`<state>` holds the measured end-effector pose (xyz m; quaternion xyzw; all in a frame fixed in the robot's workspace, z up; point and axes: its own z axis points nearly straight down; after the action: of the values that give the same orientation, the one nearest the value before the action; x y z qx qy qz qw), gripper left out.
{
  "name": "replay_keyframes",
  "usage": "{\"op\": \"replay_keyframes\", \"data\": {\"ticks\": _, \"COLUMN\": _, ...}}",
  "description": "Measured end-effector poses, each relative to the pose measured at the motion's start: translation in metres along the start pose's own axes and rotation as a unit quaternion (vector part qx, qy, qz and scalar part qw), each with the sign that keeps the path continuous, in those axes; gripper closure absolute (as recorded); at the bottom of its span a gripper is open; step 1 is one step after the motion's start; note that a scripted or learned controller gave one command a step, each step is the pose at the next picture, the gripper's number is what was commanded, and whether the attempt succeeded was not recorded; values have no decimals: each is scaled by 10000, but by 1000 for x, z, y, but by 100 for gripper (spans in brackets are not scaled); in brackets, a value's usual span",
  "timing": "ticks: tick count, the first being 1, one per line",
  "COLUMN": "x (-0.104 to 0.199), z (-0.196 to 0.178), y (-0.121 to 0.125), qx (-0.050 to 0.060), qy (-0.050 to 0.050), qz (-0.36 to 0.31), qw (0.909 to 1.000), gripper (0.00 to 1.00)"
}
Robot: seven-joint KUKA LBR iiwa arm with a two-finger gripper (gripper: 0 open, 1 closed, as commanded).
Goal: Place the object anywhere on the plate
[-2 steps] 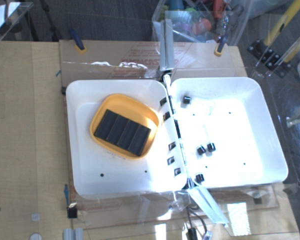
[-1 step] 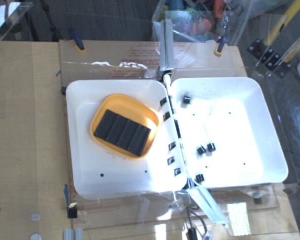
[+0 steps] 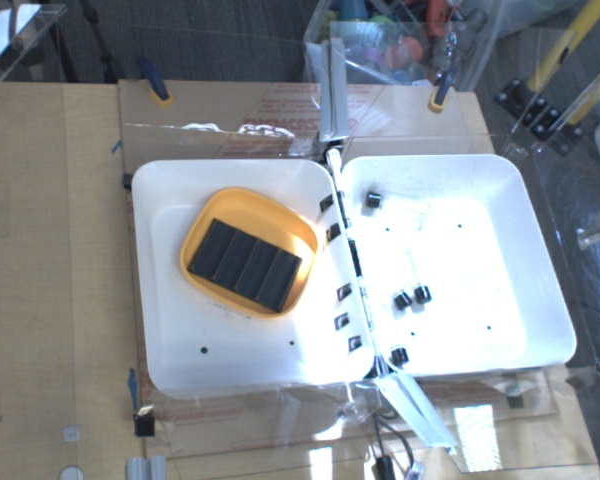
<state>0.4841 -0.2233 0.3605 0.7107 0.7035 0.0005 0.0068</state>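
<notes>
A yellow plate lies in the left white bin, tilted a little toward the bin's upper middle. A flat black ridged object rests on the plate, covering most of its centre and reaching toward its lower right rim.
The right white bin holds a few small black pieces and one near its top left. Black clips line the seam between the bins. A clear box of colourful items stands behind the bench.
</notes>
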Motion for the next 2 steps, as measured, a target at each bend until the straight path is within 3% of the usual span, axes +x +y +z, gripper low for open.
{"op": "replay_keyframes", "data": {"ticks": 1, "x": 0, "z": -10, "y": 1, "qx": -20, "qy": -13, "qz": -5, "qw": 10000, "gripper": 100}}
{"op": "replay_keyframes", "data": {"ticks": 2, "x": 0, "z": -10, "y": 1, "qx": -18, "qy": -13, "qz": -6, "qw": 10000, "gripper": 0}}
